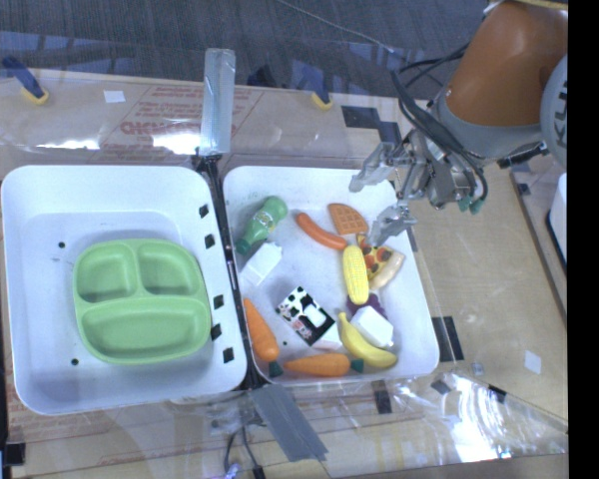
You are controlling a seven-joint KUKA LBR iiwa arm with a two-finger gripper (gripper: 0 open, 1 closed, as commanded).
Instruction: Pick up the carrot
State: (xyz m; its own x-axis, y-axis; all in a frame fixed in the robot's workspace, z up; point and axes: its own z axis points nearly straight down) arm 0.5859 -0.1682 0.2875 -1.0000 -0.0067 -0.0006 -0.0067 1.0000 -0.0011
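Hovering over the right bin's (419,297) upper right corner, the jaws (384,200) stand spread wide, one finger reaching up-left, the other pointing down toward the waffle (347,218) and pizza slice (384,260), and nothing sits between them. Just below them lies the corn cob (355,273), and beside that a banana (364,345) with a white block (373,324) on it.

Now the target: two carrots wait at the opposite, lower left corner. One carrot (261,330) runs along the bin's left wall, long axis nearly up-and-down the view; the other carrot (318,365) lies along the bottom wall, axis left-to-right. Both sit well down and left of the jaws, across the whole bin, with a black-and-white cube (305,315) in between. A red sausage (320,232) and a green bottle (261,224) lie nearer. My read: a long diagonal reach, then turning the wrist across whichever carrot's axis.
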